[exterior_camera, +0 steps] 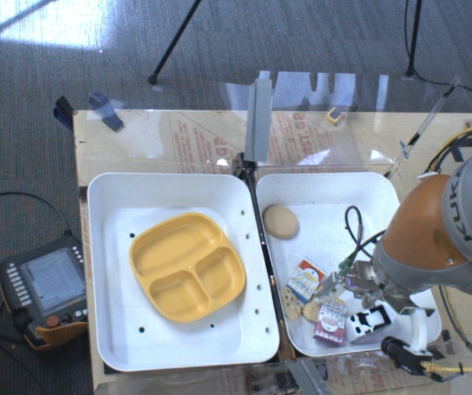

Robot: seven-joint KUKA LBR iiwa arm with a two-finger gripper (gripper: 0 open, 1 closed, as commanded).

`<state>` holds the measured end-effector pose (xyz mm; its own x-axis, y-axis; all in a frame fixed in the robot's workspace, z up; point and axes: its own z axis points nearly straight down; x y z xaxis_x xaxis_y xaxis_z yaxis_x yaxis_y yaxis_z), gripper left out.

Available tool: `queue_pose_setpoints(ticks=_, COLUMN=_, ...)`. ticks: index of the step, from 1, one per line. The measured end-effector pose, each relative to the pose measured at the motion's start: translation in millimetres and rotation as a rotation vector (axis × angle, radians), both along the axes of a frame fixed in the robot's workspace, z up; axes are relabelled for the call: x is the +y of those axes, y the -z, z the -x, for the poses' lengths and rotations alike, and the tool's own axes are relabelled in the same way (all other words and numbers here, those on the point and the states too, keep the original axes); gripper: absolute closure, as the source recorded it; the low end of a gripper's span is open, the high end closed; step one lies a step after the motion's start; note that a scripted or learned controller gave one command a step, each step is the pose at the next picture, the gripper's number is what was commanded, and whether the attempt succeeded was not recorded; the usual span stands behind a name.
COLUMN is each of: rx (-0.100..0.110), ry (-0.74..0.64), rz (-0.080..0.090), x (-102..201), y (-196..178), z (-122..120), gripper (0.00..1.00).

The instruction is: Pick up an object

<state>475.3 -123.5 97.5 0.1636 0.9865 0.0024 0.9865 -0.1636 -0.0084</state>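
A pale wooden bench (178,142) is seen from above, standing on dark grey ribbed carpet (21,171), with black stand legs (178,33) crossing the floor behind it and a grey handheld control pendant (44,290) lying on the carpet off the bench's left edge. Two shallow white bins are set side by side on the bench, their inner walls nearly touching. The left white bin (104,220) is occupied by a yellow three-compartment plastic tray (188,266) near its centre, with bare floor left all round it. In the right white bin (376,189) the far half is mostly open, a tan rounded egg-shaped object (281,221) lying near the dividing wall and a loop of black cable (353,220) lying further right. The near half is crowded: a small red, white and blue packet (305,280), a red and white carton (330,319) and a black and white item (369,319) are clustered together. The metallic two-finger gripper (347,282) is held low just beside this cluster, below the grey and orange arm (421,233); whether its tips are spread or closed cannot be told, and nothing is seen between them.
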Motion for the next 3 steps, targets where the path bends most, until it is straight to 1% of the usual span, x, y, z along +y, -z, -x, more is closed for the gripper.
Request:
queue_pose_setpoints(ticks=1, rx=-0.011, ry=-0.174, rz=0.001, x=37, y=10, z=-3, gripper=0.00)
queue_pose_setpoints(ticks=2, rx=-0.019, ry=-0.169, rz=0.000, x=37, y=-2, z=-8, gripper=1.00)
queue_pose_setpoints(ticks=3, rx=0.000, ry=0.059, rz=0.005, x=72, y=-86, z=-113, gripper=1.00)
